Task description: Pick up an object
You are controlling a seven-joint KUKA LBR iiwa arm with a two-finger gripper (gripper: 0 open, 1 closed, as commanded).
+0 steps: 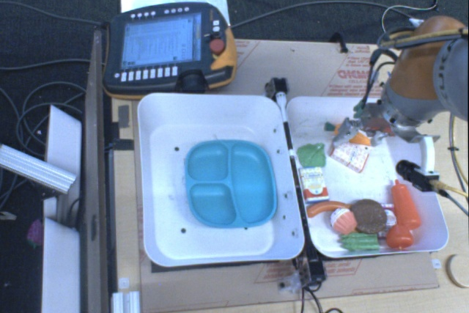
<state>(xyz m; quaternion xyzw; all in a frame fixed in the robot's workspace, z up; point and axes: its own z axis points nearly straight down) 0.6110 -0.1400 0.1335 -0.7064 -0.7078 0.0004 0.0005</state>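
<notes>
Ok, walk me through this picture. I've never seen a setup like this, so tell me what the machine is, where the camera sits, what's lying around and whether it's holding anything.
The camera is fixed above a bench and looks down at a slant. The grey machine with an orange band at the right is a robot arm; its gripper hangs low over the right bin, at a small red-and-white packet. I cannot tell whether it grips anything.

Two shallow white bins sit side by side. The left bin holds a blue divided plate. The right one holds toy food: a green leaf piece, a small carton, a sausage, a brown patty, a red bottle and a green vegetable.

Behind the bins lies the arm's handheld control pad with a screen.
</notes>
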